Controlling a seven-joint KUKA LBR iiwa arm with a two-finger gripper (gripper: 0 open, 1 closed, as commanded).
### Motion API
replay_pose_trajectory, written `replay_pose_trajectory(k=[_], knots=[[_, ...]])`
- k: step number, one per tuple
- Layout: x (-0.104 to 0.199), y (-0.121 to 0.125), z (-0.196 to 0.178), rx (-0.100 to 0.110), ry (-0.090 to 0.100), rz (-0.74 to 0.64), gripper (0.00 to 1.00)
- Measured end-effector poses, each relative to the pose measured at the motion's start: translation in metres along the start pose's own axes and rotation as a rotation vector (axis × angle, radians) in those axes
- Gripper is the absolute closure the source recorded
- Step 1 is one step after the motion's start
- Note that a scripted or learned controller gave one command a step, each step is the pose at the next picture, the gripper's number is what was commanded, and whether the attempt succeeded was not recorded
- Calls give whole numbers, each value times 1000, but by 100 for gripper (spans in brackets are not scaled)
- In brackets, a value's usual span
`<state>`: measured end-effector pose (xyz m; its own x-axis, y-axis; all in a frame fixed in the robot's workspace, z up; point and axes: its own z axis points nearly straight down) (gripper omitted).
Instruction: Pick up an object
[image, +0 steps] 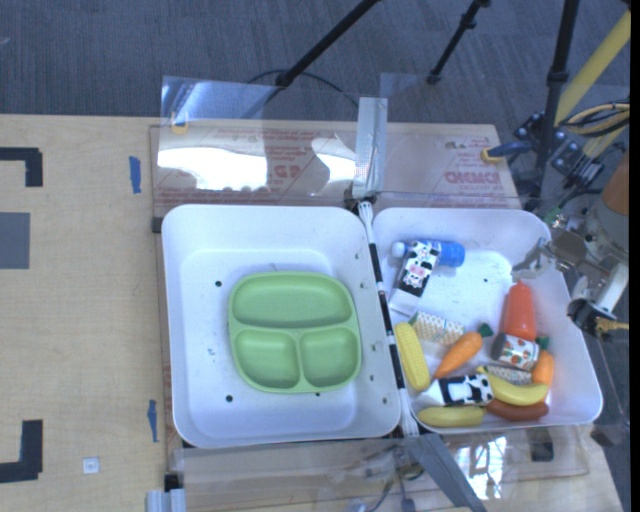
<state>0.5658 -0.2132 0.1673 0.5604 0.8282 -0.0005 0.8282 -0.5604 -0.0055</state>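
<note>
Nearest the camera, a yellow banana (452, 416) is being seen lying along the near wall of the right bin (590, 395), with a second banana (512, 391), a black-and-white cow-patterned carton (462, 390) and a small orange fruit (544, 368) crowded just beyond it. The gripper (535, 258) is being held at the bin's right edge, beside the far right corner, with nothing visible in its grasp; whether it is open or closed cannot be told. The approach step is judged to be in hand, no object being lifted yet. An orange-red bottle (518, 312) is being noted as the closest candidate, standing just below and slightly left of the gripper, nearer the camera, its labelled base (514, 351) touching the pile. A carrot (459, 352), a wafer-like biscuit (438, 327) and a corn cob (413, 356) are being seen further left of the gripper, while a blue-capped bottle (440, 253) and a second cow-patterned carton (417, 268) are lying well to its left, level with it. The next move is judged to call for a descent over one clearly separated item, the clutter at the near end being a likely cause of a failed grasp. A green divided plate (294, 331) is being recorded in the left bin (190, 300), well apart from the gripper.
</note>
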Motion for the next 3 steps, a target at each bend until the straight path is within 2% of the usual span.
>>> replay_pose_trajectory(k=[1,2,3], knots=[[13,-60,1,-1,0,-250,0],[35,-29,-169,-7,-1,-363,0],[41,37,-28,-3,-1,-194,0]])
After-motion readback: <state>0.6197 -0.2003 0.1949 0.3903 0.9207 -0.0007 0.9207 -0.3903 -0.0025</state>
